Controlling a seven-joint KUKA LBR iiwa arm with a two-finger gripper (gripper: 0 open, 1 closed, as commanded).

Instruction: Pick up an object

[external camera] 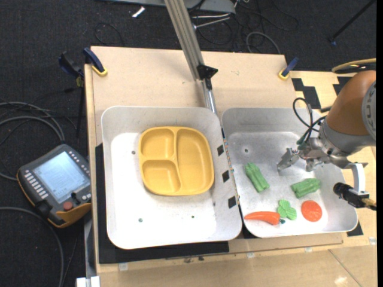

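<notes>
In the right bin (251,137) lie five small toy foods, none of them between the fingers of the hand (289,159); the nearest is a green ridged piece (257,177), a stubby bar whose long axis runs from upper left to lower right, lying down and to the left of the hand and apart from it; a second green piece (306,188) lies just below the hand, its long axis near level with a slight rise to the right; a red round piece (311,210) sits below that one, close to the bin's near edge; a small green leafy piece (286,210) lies just left of the red one; an orange-red carrot shape (263,217) lies beside the leafy piece, its long axis near level, its thin tip to the left, at the bin's lower left corner. The hand hangs over the bin's middle with bare bin floor beneath it, reaching in from the right; whether its fingers stand wide or narrow I cannot tell. The left bin (119,220) holds a yellow divided plate (177,160); a metal pole (185,28) slants over the tabletop (137,76) between the bins; a teach pendant (55,184) lies on the floor at the left.
</notes>
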